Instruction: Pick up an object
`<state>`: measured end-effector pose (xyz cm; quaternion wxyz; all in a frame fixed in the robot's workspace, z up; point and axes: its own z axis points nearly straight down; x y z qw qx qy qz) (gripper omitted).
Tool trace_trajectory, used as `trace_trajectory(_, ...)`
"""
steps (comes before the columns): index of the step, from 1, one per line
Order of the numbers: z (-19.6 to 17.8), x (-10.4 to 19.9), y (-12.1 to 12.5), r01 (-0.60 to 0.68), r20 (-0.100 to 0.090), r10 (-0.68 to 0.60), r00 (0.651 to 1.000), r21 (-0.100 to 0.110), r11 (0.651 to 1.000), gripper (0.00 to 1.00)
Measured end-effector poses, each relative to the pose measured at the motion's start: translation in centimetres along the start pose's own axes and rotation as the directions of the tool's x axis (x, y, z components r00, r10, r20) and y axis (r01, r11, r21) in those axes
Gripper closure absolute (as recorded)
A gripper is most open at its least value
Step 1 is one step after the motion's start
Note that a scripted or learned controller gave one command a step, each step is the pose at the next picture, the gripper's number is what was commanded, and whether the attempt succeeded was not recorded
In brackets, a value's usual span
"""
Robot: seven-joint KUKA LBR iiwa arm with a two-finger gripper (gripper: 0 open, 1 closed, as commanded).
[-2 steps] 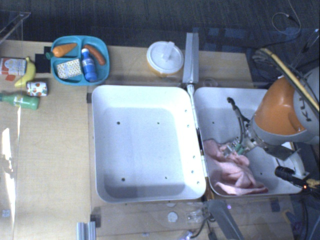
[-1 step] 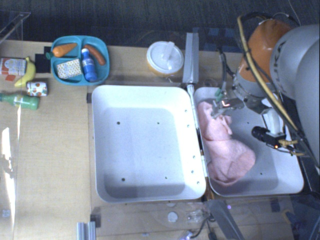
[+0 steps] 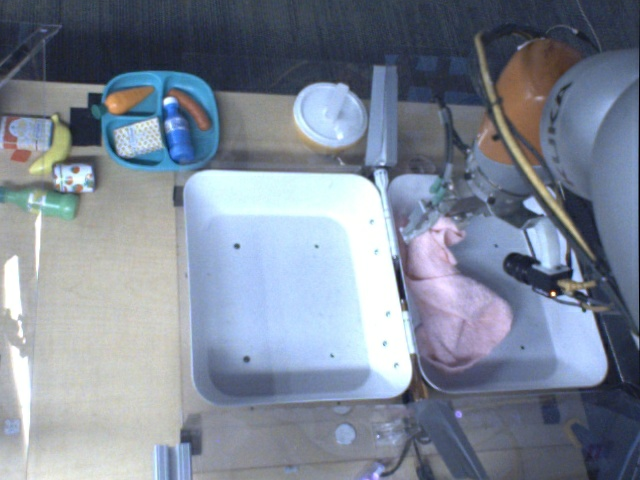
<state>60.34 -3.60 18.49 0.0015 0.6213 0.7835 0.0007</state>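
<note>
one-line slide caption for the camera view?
End effector at the top edge of a pink cloth in the right bin; left bin alongside.

Gripper (image 3: 428, 211) touching pink cloth (image 3: 452, 303), right bin (image 3: 575, 363).

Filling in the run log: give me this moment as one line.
arm: over right bin | tool: at pink cloth's upper end | grasp: unconfirmed | left bin: no arm over it

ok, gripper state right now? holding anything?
Gripper: down in the right bin, at the upper end of the pink cloth. Open or closed, and any hold on the cloth, cannot be told from this view.
</note>
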Motion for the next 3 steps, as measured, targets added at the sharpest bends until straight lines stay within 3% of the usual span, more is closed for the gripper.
trace_trajectory(1,5.8,-5.7,-0.1,-0.139,0.0,0.139,0.99,0.003,0.99,0.0)
trace_trajectory(2,9.4,-5.1,-3.6,0.007,0.003,-0.007,1.0,-0.013,1.0,0.0)
trace_trajectory(3,8.2,-4.9,-3.3,0.013,0.004,-0.013,1.0,-0.018,1.0,1.0)
